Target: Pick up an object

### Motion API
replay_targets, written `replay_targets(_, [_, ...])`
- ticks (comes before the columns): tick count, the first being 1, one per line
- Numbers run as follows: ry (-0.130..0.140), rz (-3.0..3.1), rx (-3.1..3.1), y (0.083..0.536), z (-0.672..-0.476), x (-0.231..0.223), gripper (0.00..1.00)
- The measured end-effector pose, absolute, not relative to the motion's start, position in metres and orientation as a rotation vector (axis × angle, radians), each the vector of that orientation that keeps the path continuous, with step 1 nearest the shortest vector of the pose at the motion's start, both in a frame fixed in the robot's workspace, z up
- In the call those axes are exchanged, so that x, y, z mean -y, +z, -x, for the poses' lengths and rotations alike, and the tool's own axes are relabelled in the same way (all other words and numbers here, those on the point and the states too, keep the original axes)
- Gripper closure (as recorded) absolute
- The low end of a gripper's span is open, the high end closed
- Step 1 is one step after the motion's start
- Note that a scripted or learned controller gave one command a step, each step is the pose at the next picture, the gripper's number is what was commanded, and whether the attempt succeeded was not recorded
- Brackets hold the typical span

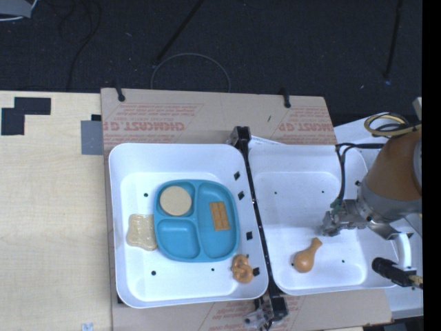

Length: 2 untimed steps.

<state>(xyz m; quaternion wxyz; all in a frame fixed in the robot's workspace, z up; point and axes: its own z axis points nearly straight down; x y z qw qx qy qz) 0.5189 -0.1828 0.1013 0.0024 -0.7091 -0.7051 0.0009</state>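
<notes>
Tan drumstick-shaped toy [306, 256] lay near the front edge of the right white bin [289, 185], untouched. Gripper [335, 223] hovered near it toward the bin's right edge; grip state unclear. Approach step; next move likely needed alignment over the toy, then descent.

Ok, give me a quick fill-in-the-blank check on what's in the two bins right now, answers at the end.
1. The blue tray lies in the ____ bin.
2. The round cracker sits in the tray's upper-____ compartment.
3. The tan drumstick lies in the ____ bin, below and left of the tool.
4. The tray has ____ compartments.

Missing words: left; left; right; three
</notes>
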Motion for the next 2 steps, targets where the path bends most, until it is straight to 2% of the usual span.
replay_targets(2, [-0.003, 2.222, 2.225, 0.206, -0.532, 0.178, 1.0])
